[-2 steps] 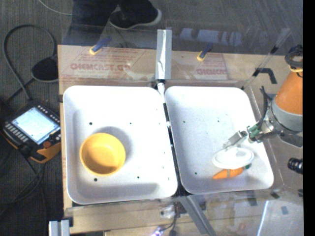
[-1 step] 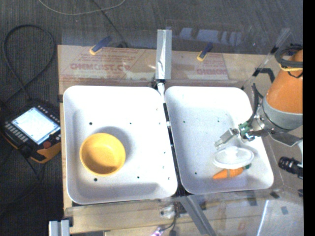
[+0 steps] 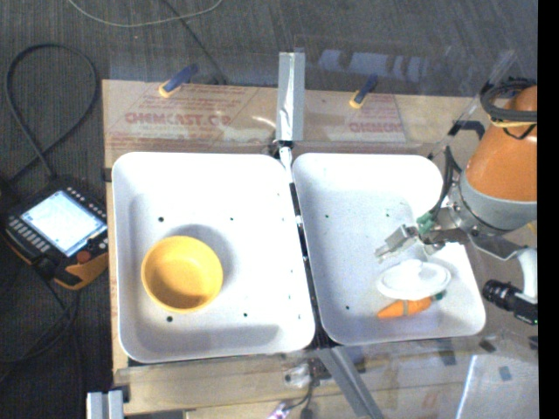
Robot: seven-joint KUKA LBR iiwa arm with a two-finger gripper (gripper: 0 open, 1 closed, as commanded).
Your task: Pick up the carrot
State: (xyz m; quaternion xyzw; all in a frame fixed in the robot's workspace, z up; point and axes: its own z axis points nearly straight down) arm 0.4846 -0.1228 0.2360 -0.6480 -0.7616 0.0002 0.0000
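Arm reaching over the right bin, carrot not yet taken.

The small orange carrot point(image 3: 404, 308) is lying at the near edge of the right shallow white bin point(image 3: 349, 225), touching a white plastic lid point(image 3: 414, 279); just beyond, the metal two-finger gripper point(image 3: 395, 240) is hovering, jaws spread and empty, needing to come nearer and descend. A yellow bowl point(image 3: 182, 272) is sitting in the left bin point(image 3: 253, 190).

The scene is viewed from one fixed camera set high above the bench point(image 3: 253, 116), angled down at a slant. Both white bins point(image 3: 262, 326) are taken in whole, side by side, with dark floor included at far and left.
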